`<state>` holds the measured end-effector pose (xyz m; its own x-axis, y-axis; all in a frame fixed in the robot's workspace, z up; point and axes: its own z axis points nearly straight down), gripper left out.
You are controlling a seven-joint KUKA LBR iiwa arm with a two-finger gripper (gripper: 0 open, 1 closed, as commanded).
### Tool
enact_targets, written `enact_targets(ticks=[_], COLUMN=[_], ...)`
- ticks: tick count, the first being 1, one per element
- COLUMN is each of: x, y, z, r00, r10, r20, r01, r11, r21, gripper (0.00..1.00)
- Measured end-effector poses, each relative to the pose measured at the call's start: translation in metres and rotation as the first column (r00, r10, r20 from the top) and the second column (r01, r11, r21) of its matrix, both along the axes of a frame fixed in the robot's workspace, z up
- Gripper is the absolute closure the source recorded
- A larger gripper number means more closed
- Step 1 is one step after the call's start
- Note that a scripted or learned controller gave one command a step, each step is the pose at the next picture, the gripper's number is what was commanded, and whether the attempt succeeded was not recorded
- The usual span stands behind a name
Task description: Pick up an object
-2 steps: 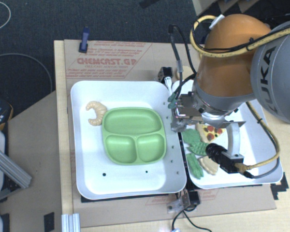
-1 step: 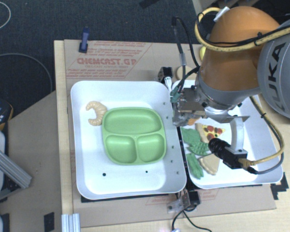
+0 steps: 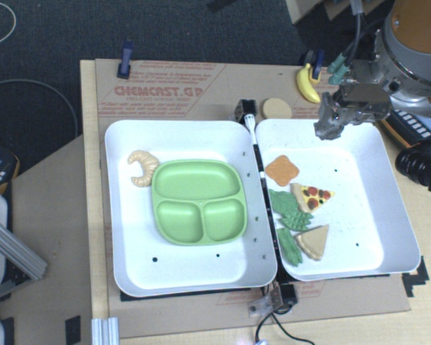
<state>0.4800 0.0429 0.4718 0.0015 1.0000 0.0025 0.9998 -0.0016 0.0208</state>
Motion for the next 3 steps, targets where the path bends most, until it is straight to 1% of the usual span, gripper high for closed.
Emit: enact_targets(ticks=[1,2,3], x=[-0.002,0.000,-0.001], y=[0.040,0.035,0.041], z=[-0.137,0.067,0.023], r00=[0.999,1.000,1.000], r10=[0.003,0.003,0.003], r20=[-0.033,0.001,-0.024], r01=[-0.003,-0.003,-0.003], r11=[1.000,1.000,1.000], r21=[-0.004,0.002,-0.003], gripper=[1.00,1.00,1.00])
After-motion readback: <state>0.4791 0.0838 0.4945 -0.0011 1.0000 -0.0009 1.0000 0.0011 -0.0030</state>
